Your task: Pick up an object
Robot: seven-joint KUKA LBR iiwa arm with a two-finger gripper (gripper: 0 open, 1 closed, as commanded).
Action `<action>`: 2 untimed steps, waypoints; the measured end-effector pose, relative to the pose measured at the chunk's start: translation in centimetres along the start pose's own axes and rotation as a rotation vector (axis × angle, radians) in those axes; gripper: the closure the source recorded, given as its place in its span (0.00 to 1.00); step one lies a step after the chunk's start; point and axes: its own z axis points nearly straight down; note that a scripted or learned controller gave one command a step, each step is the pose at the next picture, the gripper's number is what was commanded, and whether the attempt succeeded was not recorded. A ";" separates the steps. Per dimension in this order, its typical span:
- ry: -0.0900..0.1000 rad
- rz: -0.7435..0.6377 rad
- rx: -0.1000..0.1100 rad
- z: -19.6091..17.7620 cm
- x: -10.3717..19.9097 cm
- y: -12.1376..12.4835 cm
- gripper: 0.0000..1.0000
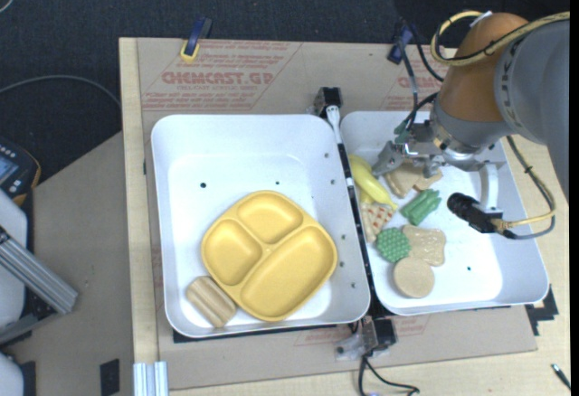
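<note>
My gripper [412, 161] hangs low over the far left part of the right bin [507, 281], below the orange wrist band. Directly beneath it lies a tan piece [401, 181], partly hidden by the gripper. A yellow banana [368, 179] lies just to its left, against the bin wall. In front of it are a green ridged piece [421, 204], a checkered cracker [378, 218], a round green piece [393, 245], a pale tan slice [428, 246] and a round tan disc [413, 278]. Nothing shows as lifted.
The left bin [181, 159] holds a yellow divided plate [269, 254] and a tan ridged loaf [210, 299] at its near left corner. A black cable fitting [470, 209] sticks out from the arm over the right bin. Clamps sit along the divider between the bins.
</note>
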 end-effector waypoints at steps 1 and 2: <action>0.001 0.003 0.007 2.4 -0.4 -6.7 0.00; 0.008 -0.004 0.013 -7.8 5.7 -13.4 0.00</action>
